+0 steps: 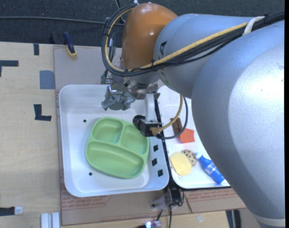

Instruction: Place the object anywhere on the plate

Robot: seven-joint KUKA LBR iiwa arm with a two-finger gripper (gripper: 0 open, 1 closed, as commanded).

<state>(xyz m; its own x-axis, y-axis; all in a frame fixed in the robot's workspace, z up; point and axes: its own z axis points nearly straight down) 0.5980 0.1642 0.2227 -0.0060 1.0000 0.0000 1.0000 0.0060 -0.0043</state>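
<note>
We see the gripper [116, 100] hovering just beyond the far rim of the green plate [117, 147]; whether it grasps anything we cannot tell. The likely objects, an orange block [187, 136] and a yellow piece [180, 164], lie off to its side in the other bin [197, 183]. A release here might miss the plate.
</note>
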